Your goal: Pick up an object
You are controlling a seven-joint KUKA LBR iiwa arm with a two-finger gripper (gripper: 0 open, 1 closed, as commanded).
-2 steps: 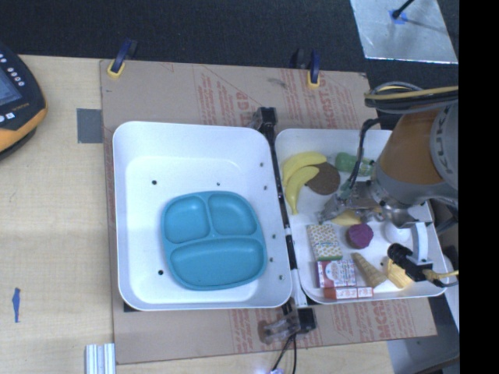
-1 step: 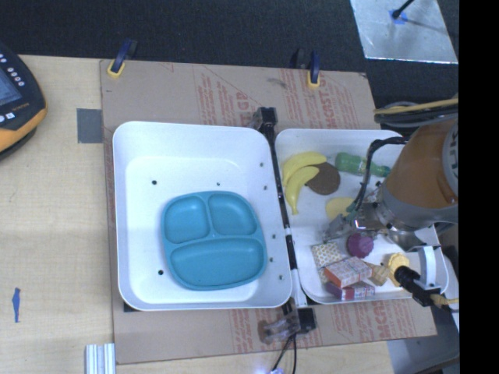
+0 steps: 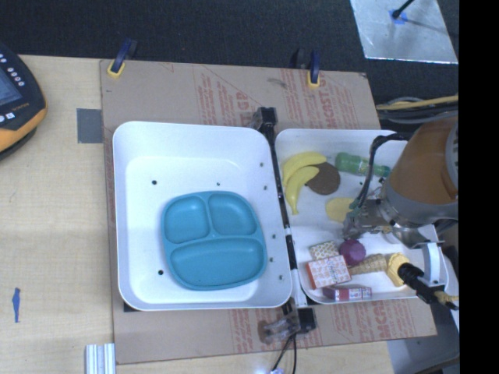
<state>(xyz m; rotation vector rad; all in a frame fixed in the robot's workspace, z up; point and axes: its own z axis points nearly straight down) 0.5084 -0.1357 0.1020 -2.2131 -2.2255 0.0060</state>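
Red printed lettering runs in repeated lines along the edges of the brown cardboard sheet [image 3: 234,92] that lies under the two white bins, on its top strip, its right side and its bottom strip. The letters are too small and blurred to make out as words. The small box [image 3: 328,271] in the right bin [image 3: 312,142] bears a red and white pattern that may be print, but nothing on it can be read. The yellow and black handheld device [image 3: 15,100] at the left edge of the table [image 3: 47,232] has a screen, and its content is not legible.
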